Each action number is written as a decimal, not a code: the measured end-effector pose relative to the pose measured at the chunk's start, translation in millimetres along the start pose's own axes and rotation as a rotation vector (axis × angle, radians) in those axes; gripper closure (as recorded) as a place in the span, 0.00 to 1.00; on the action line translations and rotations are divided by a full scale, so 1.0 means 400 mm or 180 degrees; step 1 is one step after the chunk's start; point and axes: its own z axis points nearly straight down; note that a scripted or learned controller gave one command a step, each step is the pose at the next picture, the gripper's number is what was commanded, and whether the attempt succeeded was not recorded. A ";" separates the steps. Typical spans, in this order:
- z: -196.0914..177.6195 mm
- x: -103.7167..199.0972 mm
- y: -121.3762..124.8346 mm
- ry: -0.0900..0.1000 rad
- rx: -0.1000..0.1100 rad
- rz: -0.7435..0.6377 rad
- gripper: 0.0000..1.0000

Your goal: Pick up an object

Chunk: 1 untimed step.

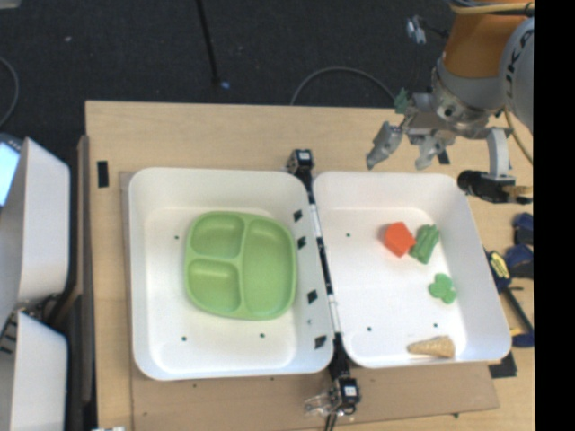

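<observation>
Gripper [409, 151] above right bin's [359, 330] far rim, fingers spread, holding nothing. Approach step. Orange block [399, 239] touches green piece [426, 242] mid-bin; next move needs descent over 1 target.

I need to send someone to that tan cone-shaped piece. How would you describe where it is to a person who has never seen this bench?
Find the right-hand white bin. Go to its near edge, toward the right corner. The tan cone lies there on its side, alone, the only beige piece; the others are orange or green.
</observation>
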 end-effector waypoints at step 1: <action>-0.020 0.001 0.004 -0.0005 -0.0040 -0.0006 0.00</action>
